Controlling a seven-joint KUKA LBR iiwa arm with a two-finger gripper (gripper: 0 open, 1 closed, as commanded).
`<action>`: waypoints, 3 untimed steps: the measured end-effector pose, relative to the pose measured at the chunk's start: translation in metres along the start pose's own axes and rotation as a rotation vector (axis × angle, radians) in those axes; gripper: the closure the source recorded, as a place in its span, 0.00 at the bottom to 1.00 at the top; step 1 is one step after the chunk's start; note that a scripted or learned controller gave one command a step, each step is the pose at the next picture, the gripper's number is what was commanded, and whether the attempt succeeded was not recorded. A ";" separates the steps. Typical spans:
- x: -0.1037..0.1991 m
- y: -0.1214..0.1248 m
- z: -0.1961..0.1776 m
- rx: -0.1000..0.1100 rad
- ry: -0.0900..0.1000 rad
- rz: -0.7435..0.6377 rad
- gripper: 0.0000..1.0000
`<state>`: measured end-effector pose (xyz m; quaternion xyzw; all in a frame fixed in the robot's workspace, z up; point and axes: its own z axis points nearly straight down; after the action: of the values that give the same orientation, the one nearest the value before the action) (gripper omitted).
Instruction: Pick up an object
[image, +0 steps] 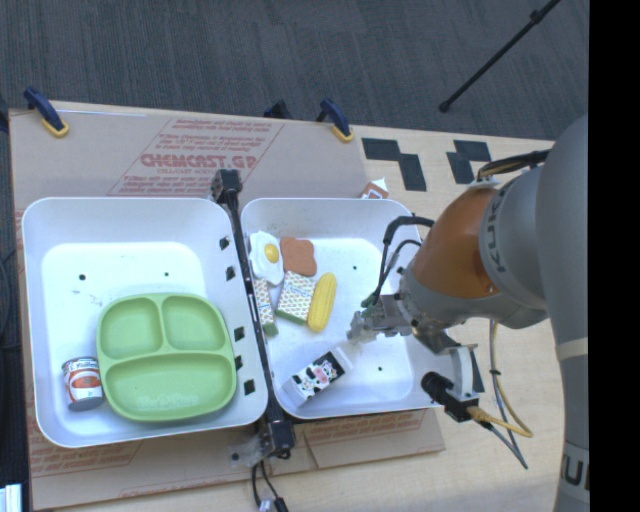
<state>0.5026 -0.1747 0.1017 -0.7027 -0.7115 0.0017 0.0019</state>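
Observation:
My gripper (362, 326) hangs low inside the right bin (400, 392), near its middle. Just left of it lies a yellow corn cob (321, 301). A small black-and-white cow-print carton (319, 376) lies below and to its left, close to its tip. Further left are a patterned green-white packet (294, 297), a brown slice (298, 255) and a fried egg (265, 257) near the bin's far left corner. Nothing can be seen held by the gripper.
The left bin (60, 230) holds a green divided plate (166, 356) and a small red-labelled can (83, 383) at its near left corner. A black divider clamp (228, 184) sits between the bins. My arm's orange band (460, 250) covers the right bin's right wall.

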 end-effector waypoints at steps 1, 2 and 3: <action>0.000 0.000 0.000 0.000 0.000 0.000 0.00; 0.048 0.066 0.010 -0.002 0.000 0.003 0.00; 0.048 0.066 0.000 0.000 0.000 0.001 1.00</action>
<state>0.5677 -0.1259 0.1016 -0.7030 -0.7112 0.0017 0.0017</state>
